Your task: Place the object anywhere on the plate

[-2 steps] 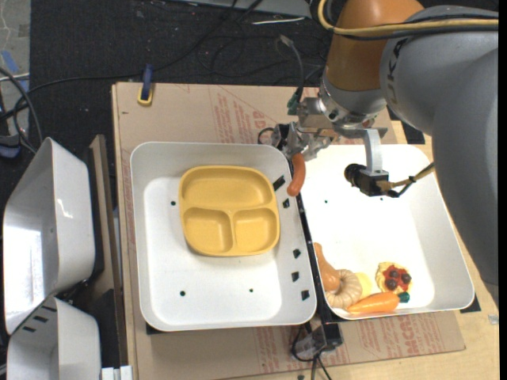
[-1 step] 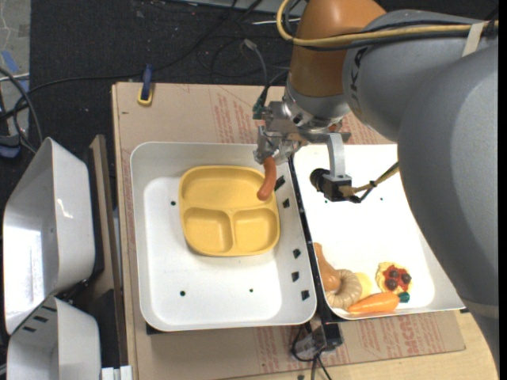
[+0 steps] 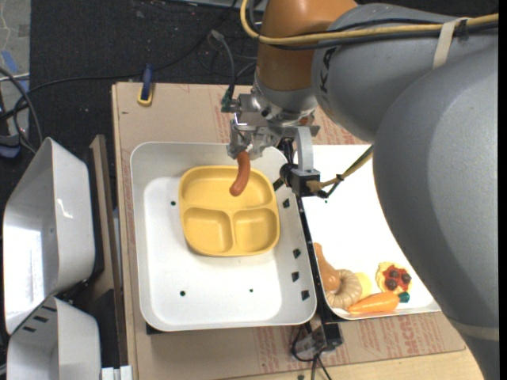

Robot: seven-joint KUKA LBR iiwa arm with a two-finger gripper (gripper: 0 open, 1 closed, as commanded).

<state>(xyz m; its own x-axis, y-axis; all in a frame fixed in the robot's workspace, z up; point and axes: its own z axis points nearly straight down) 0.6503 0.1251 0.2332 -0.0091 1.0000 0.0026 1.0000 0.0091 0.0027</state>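
A yellow plate (image 3: pixel 230 212) with three compartments lies in the left white bin (image 3: pixel 158 283). My gripper (image 3: pixel 243 153) hangs over the plate's far edge, shut on a reddish-brown sausage (image 3: pixel 239 176). The sausage dangles almost upright from the fingers, its lower end over the plate's large far compartment, near the divider. Whether it touches the plate I cannot tell. The grey arm with its orange band (image 3: pixel 301 22) reaches in from the right and covers much of the right bin.
In the right bin's (image 3: pixel 348 212) near corner lie a carrot (image 3: pixel 376 302), a tan curled piece (image 3: pixel 342 285) and a small yellow and red toy food (image 3: pixel 394 277). A blue-handled tool (image 3: pixel 146 85) lies on the bench's far left corner. Cables trail behind the bench.
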